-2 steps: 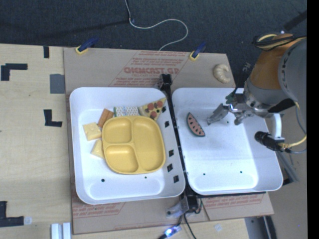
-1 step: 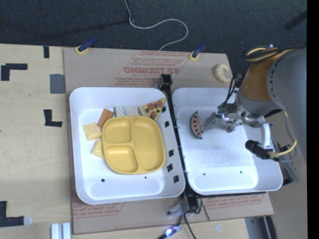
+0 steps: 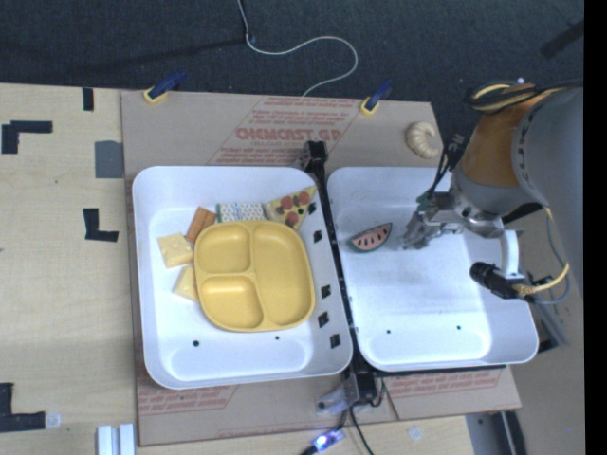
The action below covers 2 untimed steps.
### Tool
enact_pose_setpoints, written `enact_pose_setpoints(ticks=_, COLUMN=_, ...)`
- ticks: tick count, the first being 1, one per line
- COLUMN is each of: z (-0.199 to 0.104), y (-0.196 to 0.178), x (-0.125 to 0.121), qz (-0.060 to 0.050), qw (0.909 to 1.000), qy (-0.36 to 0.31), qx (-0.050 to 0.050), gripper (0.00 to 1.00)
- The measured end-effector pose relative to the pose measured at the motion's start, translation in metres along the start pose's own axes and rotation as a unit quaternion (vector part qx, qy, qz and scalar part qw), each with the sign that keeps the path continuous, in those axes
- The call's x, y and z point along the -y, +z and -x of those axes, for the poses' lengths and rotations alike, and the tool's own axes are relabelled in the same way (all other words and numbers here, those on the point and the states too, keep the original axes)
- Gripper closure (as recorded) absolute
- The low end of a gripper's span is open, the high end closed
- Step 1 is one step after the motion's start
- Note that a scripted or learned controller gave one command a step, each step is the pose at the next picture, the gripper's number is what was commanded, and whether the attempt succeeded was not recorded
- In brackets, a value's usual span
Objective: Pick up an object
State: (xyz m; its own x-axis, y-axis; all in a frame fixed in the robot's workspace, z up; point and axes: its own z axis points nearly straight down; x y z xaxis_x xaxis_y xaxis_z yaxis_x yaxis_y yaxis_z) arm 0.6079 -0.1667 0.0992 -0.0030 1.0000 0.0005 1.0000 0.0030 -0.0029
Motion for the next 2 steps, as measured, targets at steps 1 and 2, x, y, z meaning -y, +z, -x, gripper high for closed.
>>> enact_pose_setpoints(ticks=1, z=-0.009, y=-0.046, x=-0.004, qz=0.002, qw=1.0, qy=0.0, qx=0.0, gripper=1.0)
enact_pose_setpoints(ticks=2, z=-0.008, y=-0.105, x=-0.012, qz=0.003, qw=1.0, qy=0.0, qx=0.0, gripper=1.0)
